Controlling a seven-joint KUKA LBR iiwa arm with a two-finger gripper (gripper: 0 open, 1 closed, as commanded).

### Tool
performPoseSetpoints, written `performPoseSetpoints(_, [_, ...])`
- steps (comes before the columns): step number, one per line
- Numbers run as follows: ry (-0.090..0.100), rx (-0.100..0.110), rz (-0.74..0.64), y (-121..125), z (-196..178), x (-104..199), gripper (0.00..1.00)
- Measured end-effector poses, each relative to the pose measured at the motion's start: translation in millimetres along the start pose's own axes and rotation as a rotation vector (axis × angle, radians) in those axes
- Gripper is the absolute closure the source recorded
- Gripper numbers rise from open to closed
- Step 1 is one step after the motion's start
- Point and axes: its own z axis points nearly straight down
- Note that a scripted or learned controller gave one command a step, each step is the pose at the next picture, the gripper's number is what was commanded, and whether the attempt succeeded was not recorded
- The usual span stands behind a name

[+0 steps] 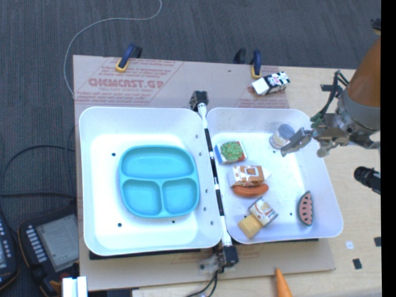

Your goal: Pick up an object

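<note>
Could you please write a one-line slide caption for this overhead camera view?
KUKA gripper hovers over the right bin of toy foods; blue tray fills the left bin.

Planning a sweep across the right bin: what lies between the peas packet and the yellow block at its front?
In the camera view, between peas packet and yellow block: a small carton and sausage.

**Bench on a dark carpet**

A dark grey carpeted floor [260, 17] lay around the bench. A pale wooden board [185, 82] with faint red lettering topped it, held by blue and yellow clamps [127, 54] at its far edge. A thin white cable [105, 23] curled over the carpet. Light was even.
</note>
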Motion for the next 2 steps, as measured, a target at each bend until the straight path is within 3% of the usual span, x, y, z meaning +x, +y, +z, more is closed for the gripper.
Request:
performPoseSetpoints(1, [0.002, -0.003, 0.000, -50.8, 175.5, 64.3, 0.00])
performPoseSetpoints(2, [0.000, -0.008, 0.002, -49.2, 164.6, 63.6, 1.00])
